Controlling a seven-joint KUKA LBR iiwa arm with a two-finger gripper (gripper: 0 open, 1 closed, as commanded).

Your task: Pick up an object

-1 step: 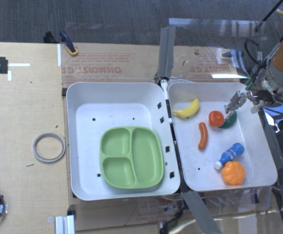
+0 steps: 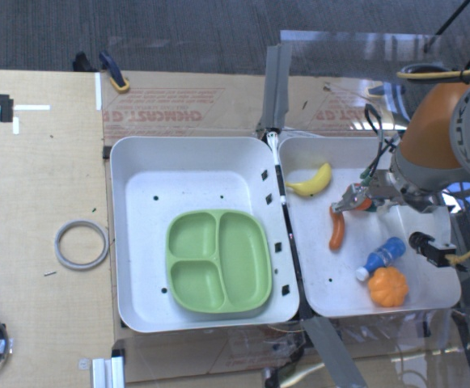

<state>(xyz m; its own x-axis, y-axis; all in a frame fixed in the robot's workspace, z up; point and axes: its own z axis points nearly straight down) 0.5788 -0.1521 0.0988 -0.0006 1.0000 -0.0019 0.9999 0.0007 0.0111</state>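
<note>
Camera view: my gripper (image 2: 346, 204) sits low in the right bin (image 2: 429, 297). Whether it is released or clenched, I cannot tell. Directly below its tip lies the hot dog (image 2: 336, 232), a slim orange-red cylinder with rounded ends and a smooth, plastic-looking skin, standing nearly upright in the view. Just above and to the left of my gripper lies a banana (image 2: 311, 181), yellow and curved. Below and to the right lie a blue bottle (image 2: 383, 256) with a white cap and a ribbed orange pumpkin (image 2: 388, 288), touching each other. Well to the left, the left bin (image 2: 137, 217) holds a green tray (image 2: 219, 259), matte, rounded, three compartments.
</note>
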